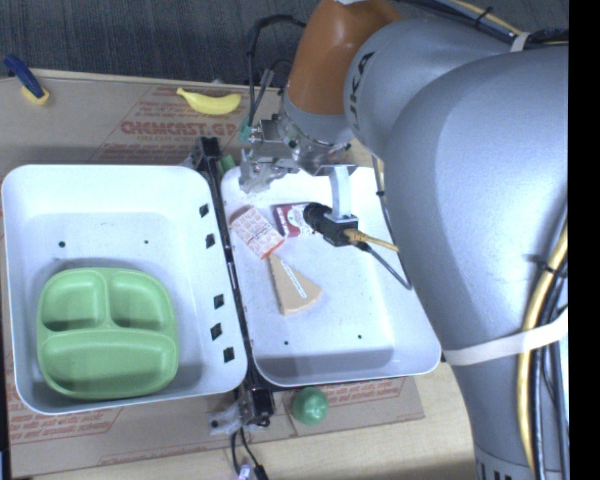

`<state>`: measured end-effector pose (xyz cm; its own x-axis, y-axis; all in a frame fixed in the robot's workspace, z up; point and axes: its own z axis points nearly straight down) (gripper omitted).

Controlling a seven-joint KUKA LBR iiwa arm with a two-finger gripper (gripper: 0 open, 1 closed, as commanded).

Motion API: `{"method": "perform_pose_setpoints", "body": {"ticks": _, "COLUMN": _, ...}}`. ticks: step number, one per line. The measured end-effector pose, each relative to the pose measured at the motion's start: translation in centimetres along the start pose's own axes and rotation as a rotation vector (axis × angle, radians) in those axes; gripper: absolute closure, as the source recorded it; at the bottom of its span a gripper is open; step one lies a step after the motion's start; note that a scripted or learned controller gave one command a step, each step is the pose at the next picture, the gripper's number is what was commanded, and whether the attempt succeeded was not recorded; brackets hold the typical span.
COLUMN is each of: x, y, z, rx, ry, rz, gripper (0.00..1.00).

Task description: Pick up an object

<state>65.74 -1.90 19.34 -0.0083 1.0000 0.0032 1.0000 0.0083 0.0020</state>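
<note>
Wedge (pixel 295 288) and packet (pixel 256 230) lie in one bin (pixel 352 313).

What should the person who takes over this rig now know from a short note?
Pincer: at the far end of the right bin, close to the packet; whether it is open or shut cannot be told.
Right bin: red-white packet, tan wedge, both lying on the floor.
Left bin: green tray.
Outside the bins: banana behind, green ball in front.
Done: nothing seems lifted yet.
Left: grasp one thing, probably the packet, and raise it.
</note>
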Motion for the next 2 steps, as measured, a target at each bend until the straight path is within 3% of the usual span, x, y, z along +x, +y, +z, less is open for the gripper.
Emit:
{"method": "perform_pose_setpoints", "body": {"ticks": 1, "x": -0.2, "y": -0.1, "z": 0.1, "rx": 0.003, "ry": -0.002, "rz": 0.003, "gripper": 0.0}}
{"method": "perform_pose_setpoints", "body": {"ticks": 2, "x": 9.3, "y": 0.0, "z": 0.2, "rx": 0.002, "ry": -0.002, "rz": -0.001, "gripper": 0.0}}
